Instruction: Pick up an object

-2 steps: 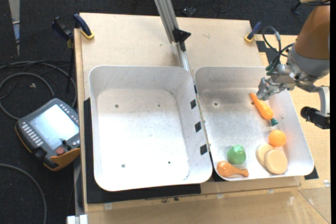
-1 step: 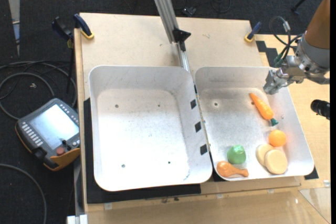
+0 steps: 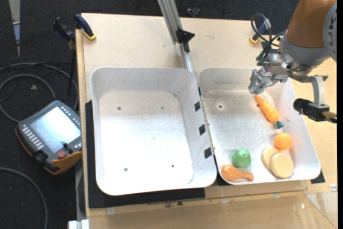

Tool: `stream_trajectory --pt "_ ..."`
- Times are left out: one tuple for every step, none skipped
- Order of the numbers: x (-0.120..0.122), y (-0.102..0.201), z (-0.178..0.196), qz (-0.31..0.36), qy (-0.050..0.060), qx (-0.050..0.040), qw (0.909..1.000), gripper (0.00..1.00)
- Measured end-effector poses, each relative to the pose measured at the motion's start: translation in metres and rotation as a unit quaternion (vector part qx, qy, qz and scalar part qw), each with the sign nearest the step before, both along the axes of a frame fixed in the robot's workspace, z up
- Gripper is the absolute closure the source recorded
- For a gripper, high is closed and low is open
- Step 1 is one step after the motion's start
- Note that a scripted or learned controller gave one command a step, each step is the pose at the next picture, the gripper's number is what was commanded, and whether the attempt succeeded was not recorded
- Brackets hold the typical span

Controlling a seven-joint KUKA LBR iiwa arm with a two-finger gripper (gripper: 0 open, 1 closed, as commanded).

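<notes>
Reach step: gripper (image 3: pixel 261 83) just above the carrot (image 3: pixel 267 108), grip state impossible to tell. Next up, probably dropping straight down.

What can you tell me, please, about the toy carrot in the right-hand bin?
The carrot is a slim orange toy, apparently plastic, with a small dark green tip at its lower right end. It lies flat on the floor of the right bin, slanting from upper left to lower right, in the bin's upper right part. The gripper sits right at its upper end; whether they touch cannot be told. It lies apart from the orange ball below it.
</notes>
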State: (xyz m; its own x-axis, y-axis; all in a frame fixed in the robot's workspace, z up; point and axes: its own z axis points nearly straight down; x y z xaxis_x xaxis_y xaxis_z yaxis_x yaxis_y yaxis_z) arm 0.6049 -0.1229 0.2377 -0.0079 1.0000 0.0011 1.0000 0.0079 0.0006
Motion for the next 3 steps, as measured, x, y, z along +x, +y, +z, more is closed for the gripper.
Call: stream_trajectory --pt "0.014 0.058 0.006 0.001 -0.001 0.0003 1.0000 1.00" --pt "0.017 0.119 -0.004 0.000 0.001 0.0005 1.0000 1.00" --pt "0.027 0.173 0.006 0.000 -0.001 0.0004 1.0000 1.00"
